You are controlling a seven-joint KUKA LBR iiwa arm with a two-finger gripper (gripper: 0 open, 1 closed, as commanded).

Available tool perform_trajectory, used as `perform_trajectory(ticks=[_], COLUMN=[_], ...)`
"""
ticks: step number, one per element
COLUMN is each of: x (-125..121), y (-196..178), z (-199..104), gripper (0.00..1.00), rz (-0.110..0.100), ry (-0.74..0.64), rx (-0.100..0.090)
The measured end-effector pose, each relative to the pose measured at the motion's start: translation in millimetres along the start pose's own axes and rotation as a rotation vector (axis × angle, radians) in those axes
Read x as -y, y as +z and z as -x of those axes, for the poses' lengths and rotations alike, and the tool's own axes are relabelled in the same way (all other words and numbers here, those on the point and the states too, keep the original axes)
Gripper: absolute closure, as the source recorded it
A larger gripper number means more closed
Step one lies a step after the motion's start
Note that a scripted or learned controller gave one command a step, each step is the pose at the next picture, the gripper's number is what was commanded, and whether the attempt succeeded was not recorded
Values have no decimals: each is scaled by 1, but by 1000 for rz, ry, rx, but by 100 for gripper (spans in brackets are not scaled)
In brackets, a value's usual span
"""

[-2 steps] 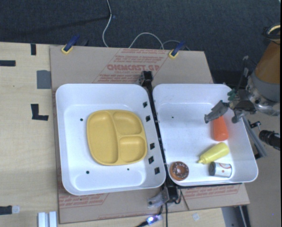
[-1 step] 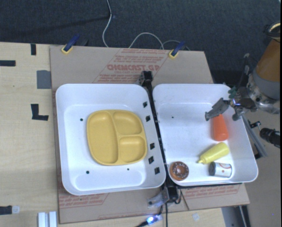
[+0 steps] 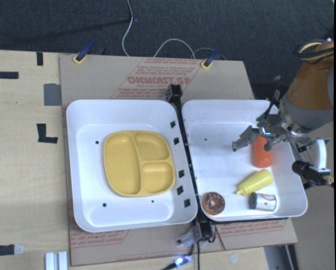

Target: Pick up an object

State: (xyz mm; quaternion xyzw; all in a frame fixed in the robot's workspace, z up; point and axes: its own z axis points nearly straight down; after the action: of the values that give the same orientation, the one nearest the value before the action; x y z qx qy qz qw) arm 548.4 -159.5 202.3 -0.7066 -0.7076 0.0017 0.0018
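Note:
In the right bin, an orange bottle-like object stands near the right side. My gripper hangs just over it, open, its dark fingers spread. One finger reaches out to the left of the orange object, and the other sits by its upper right. The fingers do not close on it. A yellow squeeze bottle lies just below, tilted. A brown donut and a small white can lie at the bin's front edge.
The left bin bears a yellow divided plate. A black divider with clips runs between the bins. The arm's grey and orange body looms over the right bin's far right edge.

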Motion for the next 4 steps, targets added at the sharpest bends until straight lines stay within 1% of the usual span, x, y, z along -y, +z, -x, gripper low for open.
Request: perform_trajectory(ticks=[1,2,3,4], x=[0,10,9,2], y=[44,103,90,46], z=[0,-4,-5,-5], gripper=[0,0,100,100], rz=[-1,-3,1,7], ry=[1,1,-1,0], rx=[0,-1,-1,0])
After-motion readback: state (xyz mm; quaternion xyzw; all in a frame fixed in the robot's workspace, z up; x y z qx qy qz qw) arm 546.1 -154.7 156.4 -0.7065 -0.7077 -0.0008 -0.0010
